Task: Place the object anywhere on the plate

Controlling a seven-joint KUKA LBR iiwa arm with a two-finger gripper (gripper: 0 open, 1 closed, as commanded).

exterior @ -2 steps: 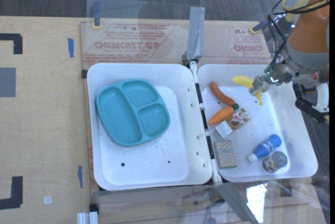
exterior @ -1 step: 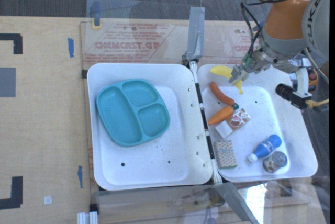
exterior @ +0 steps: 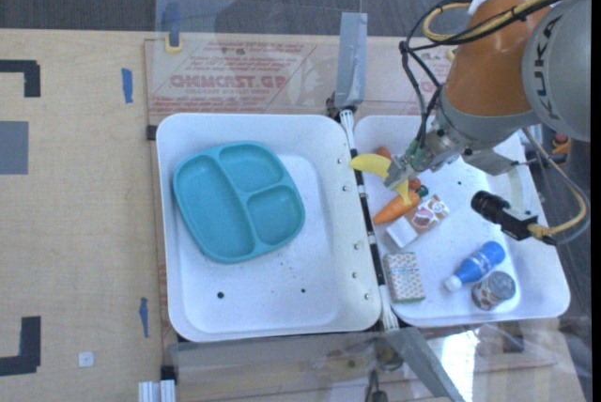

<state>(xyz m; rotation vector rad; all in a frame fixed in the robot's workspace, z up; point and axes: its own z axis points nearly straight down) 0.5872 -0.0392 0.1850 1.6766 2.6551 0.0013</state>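
A teal divided plate (exterior: 239, 200) lies in the left bin (exterior: 282, 306), towards its upper left, with nothing on it. My gripper (exterior: 402, 175) hangs low over the upper left part of the right bin (exterior: 545, 297). It is directly above a cluster of toy food: a yellow banana (exterior: 370, 163) just to its left and an orange carrot (exterior: 389, 210) just below it. A small red and green piece (exterior: 414, 191) sits right under the gripper tip. I see nothing lifted clear of the bin floor.
Also in the right bin are a small white carton (exterior: 429, 214), a patterned box (exterior: 406, 276), a blue bottle (exterior: 476, 265) and a round can (exterior: 495, 289). A black cable fitting (exterior: 500, 213) juts out beside the arm. A ridge separates the two bins.
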